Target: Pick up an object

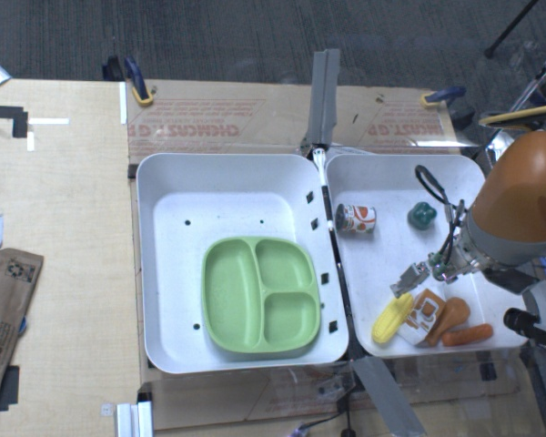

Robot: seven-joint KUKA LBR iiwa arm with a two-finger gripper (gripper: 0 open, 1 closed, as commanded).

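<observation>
1. End effector [417, 279] low in right bin [382, 176], lower right of frame; finger opening cannot be told, nothing seen held.
2. Yellow banana [391, 318], orange carrot [467, 336] lie just below it.
3. Green divided plate [259, 294] in left bin [164, 244].

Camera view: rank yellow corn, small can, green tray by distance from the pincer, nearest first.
1. Yellow corn: right bin, just below-left of the pincer.
2. Small can: right bin, up and left of the pincer, near the divider.
3. Green tray: left bin, across the divider, farthest.
</observation>
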